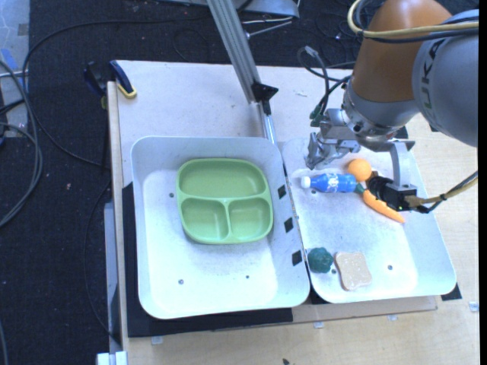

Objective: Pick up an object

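Bottle (332, 182) lies in right bin (426, 257), label too blurred to read; gripper (323, 152) just above its cap end, can't tell whether it is open or closed.

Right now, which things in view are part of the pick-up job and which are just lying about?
Part of the job:
gripper
blue bottle
orange carrot-like toy
green lump
tan sponge-like block

Lying about:
green divided plate
left bin
metal pole
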`<state>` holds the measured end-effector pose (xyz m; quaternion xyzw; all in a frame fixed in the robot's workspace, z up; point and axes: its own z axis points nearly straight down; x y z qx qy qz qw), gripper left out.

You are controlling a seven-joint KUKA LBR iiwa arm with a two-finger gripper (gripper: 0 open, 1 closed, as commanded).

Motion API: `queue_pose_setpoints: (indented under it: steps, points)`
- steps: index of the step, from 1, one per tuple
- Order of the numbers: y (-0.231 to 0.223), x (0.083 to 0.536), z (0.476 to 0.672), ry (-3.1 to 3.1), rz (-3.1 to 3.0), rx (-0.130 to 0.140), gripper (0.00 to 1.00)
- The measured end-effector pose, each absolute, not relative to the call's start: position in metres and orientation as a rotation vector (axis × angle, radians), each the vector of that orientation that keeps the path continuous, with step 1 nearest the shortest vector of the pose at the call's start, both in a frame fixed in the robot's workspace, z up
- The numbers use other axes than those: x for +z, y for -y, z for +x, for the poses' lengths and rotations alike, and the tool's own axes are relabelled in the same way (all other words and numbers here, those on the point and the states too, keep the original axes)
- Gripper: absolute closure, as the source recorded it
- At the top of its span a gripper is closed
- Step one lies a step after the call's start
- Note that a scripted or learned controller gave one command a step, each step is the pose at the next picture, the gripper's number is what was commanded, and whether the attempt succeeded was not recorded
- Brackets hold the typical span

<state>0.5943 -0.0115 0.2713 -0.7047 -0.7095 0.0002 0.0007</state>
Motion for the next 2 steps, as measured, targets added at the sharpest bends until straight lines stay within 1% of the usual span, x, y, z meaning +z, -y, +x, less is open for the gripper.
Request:
queue_pose_setpoints:
  steps: [1, 2]
  points:
    - [-0.045, 0.253, 0.593, 2.228, -2.21, 0.002, 1.0]
    - [-0.099, 0.256, 0.59, 2.23, -2.211, -0.002, 1.0]
